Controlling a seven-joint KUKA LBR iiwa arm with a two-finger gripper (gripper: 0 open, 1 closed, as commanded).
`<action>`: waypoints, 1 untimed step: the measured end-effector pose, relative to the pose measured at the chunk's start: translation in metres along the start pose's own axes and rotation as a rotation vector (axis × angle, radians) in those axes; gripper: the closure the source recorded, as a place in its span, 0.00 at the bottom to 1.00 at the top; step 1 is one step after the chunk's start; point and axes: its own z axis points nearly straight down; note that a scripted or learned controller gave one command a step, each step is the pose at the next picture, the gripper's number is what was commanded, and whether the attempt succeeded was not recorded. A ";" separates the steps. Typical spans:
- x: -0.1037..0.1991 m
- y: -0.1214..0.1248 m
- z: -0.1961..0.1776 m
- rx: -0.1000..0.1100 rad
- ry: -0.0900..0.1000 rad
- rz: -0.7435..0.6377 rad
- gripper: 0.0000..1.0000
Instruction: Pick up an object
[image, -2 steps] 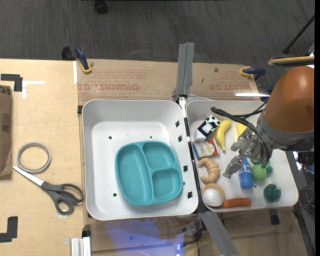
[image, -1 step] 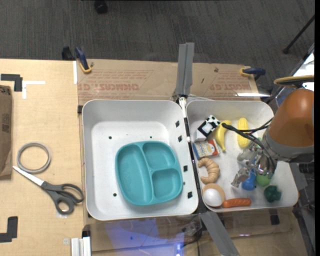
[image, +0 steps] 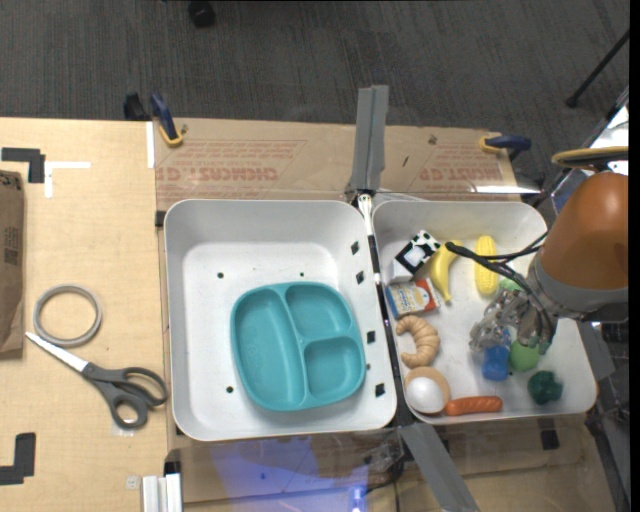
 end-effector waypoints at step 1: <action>0.000 0.000 0.000 0.000 0.000 0.000 0.00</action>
